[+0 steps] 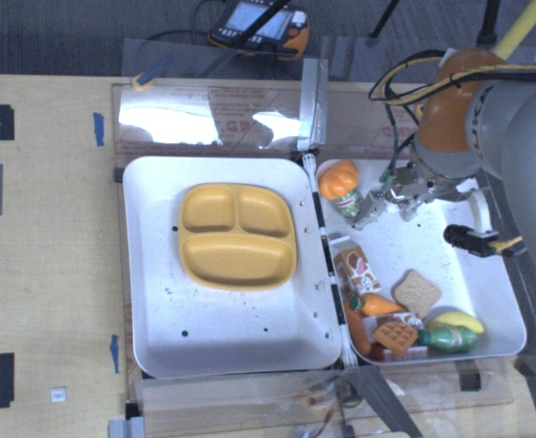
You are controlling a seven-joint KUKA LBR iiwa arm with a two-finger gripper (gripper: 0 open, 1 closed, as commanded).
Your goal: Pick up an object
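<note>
A: Clutter (pixel 404 322) filled the lower part of the right bin (pixel 487 272): a slice of toast (pixel 418 292), a waffle (pixel 394 337), a carrot (pixel 379 305), a banana (pixel 457 321) and a green vegetable (pixel 447 339), all packed close together near the lower right of the frame.

B: And anything higher up?

A: An orange-capped jar (pixel 341 188) lay at that bin's upper left corner, close by the divider, with a printed packet (pixel 354 270) below it along the same edge.

B: Where was the gripper?

A: The gripper (pixel 377 205) sat in the upper part of the right bin, just beside the jar on its right. The grey arm (pixel 496 126) with its orange band came in from the upper right of the frame.

B: Open or closed?

A: I could not tell. The fingers were too small and blurred, and I could not see anything held between them.

B: And the left bin?

A: The left bin (pixel 158 318) held a yellow divided plate (pixel 238 234), lying flat in its upper middle. A handheld controller (pixel 258 26) lay beyond the bins at the top of the frame.
</note>
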